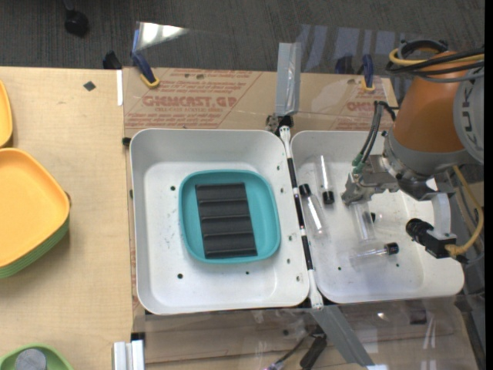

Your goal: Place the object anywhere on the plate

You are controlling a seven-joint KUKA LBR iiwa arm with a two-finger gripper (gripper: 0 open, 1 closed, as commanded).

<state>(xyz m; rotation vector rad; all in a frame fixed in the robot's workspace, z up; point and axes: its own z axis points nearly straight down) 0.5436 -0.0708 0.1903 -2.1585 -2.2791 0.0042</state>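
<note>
A teal plate (229, 214) lies in the left bin (154, 206) and bears a black ridged block (225, 220). Several clear tubes with black caps are scattered in the right bin (431, 280): one (311, 209) along the left wall, one (323, 177) farther back, one (366, 223) in the middle and one (373, 250) toward the front. The gripper (360, 191) hangs low over the right bin, just behind the middle tube. The wrist hides what is between its tips.
Orange plates (27, 206) are stacked on the wooden bench at the far left. A green lid (31, 358) sits at the bottom left. Cardboard (192, 95) lies behind the bins. The divider (296, 206) between the bins runs just left of the tubes.
</note>
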